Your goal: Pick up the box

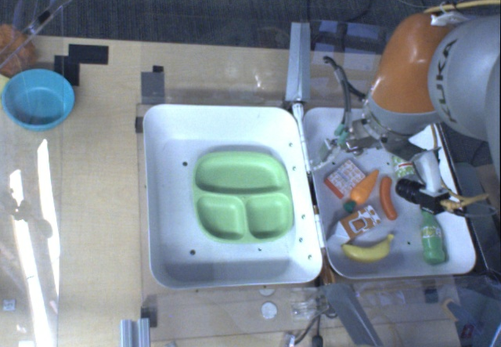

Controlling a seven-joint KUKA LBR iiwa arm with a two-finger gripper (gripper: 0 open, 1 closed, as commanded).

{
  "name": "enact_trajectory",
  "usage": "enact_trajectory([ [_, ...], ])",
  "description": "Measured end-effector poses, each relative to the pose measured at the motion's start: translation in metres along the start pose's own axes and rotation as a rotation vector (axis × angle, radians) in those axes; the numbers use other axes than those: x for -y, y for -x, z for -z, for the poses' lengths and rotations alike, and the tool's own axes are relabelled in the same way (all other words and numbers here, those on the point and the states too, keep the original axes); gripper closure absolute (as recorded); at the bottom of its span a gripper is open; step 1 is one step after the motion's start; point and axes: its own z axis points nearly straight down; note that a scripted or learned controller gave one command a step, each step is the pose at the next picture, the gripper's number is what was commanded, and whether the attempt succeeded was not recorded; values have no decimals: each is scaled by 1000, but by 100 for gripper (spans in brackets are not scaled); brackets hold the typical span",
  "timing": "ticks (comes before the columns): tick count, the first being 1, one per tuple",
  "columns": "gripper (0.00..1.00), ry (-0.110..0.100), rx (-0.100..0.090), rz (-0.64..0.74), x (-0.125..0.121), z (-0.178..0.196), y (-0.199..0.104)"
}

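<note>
Arm sits over the far end of the right bin, orange band up top, gripper hanging below it. I can't tell from this slanted view how the hand is set; the wrist hardware covers it. Nothing visibly in the hand.

Box lies flat just below the hand and slightly toward me, red-and-white, touching or nearly touching the carrot on its right. A second small brown packet is further toward me, beyond the carrot, with the banana past that. Sausage is right of the carrot, green bottle well off to the right. Left bin with the green tray is well left of the hand, not involved.

My read: approach step, not yet grasped. Hand looks near the box but not on it.

Next move needs a short shift toward me to centre over the box, then a straight descent. I'd align the grip across the box's narrow side and away from the carrot edge, or the carrot gets pinched or shoved. Flat box, low profile: needs to go right to the bin floor.
</note>
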Motion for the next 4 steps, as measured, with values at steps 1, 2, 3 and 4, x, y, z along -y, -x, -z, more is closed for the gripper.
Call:
enact_trajectory([
  [1, 0, 0, 0, -1, 0, 0, 0],
  [2, 0, 2, 2, -127, -89, 0, 0],
  [3, 0, 1, 1, -163, 24, 27, 17],
  [4, 0, -1, 0, -156, -29, 0, -3],
])
